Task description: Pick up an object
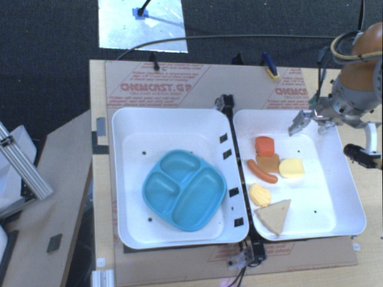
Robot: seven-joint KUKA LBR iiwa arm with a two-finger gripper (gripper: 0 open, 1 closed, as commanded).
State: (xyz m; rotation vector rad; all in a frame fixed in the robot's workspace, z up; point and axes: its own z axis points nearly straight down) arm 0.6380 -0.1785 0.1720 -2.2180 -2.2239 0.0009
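Over the right bin's far edge, end effector hangs spread, holding nothing.

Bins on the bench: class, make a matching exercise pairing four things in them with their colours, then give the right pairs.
Things:
1. divided plate
2. sausage
3. wedge
4. block at the far end of the food pile

Colours:
A. tan
B. orange-red
C. blue
D. reddish-orange with a darker outline

Pairs: 1-C, 2-D, 3-A, 4-B
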